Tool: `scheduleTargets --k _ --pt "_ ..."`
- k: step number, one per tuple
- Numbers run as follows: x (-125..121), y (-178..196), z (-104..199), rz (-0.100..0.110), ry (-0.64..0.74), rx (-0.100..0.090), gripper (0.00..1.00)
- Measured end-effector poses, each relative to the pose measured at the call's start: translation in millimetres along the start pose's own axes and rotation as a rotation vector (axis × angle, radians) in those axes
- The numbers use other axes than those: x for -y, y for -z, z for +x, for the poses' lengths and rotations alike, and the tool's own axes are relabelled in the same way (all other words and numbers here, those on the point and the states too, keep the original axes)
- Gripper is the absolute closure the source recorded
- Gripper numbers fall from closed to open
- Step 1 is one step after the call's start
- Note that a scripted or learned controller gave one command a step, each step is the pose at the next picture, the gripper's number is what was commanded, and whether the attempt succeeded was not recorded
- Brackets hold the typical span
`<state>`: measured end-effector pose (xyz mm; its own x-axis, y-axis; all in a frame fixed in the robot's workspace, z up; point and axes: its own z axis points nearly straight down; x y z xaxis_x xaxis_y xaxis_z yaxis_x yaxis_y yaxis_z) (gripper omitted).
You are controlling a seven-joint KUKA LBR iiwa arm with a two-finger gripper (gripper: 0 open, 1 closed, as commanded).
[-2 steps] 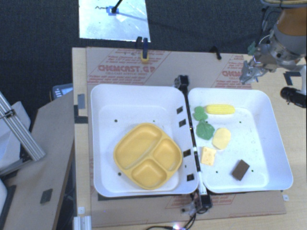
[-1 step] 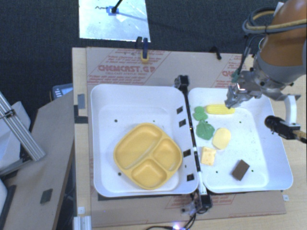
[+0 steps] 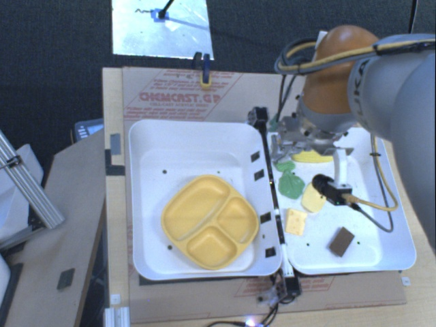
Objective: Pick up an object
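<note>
The arm (image 3: 381, 94) reaches in from the right, and the gripper (image 3: 300, 145) hangs over the far left corner of the right bin (image 3: 371, 227). Open or closed? Cannot tell from this angle, and nothing shows held in it.

Just below the gripper lies a yellow crescent (image 3: 315, 158), its long axis running left to right across the bin. Beside it, toward the wall the two bins share, are two green leaves (image 3: 291, 184), a small one above and a bigger one below, close together. Next to the bigger leaf sits a yellow wedge (image 3: 310, 200), partly covered from the right. Nearer the camera, close against the shared wall, is a holed yellow square (image 3: 296, 221), its corners turned a little off the bin's edges.

The brown block (image 3: 341, 241) lies on its own, well apart from the cluster. Its long axis slants from lower left to upper right, and there is open white floor all round it and along the bin's right side.

In the left bin (image 3: 197, 125) is one yellow plate (image 3: 210, 220) with three compartments, set on the diagonal toward the near right corner, close to the shared wall. Open floor runs across that bin's far half and left side.

The count: two bins on the bench (image 3: 116, 114), one crescent, two leaves, one wedge, one square, one block, one plate.
</note>
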<state>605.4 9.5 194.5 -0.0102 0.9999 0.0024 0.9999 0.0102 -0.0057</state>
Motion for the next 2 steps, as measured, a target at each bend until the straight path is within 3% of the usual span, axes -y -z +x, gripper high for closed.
scheduleTargets --k 1,2 --pt "0 43 -42 -0.010 -0.011 0.004 1.00" --pt "34 108 -69 -0.012 -0.012 0.004 1.00"
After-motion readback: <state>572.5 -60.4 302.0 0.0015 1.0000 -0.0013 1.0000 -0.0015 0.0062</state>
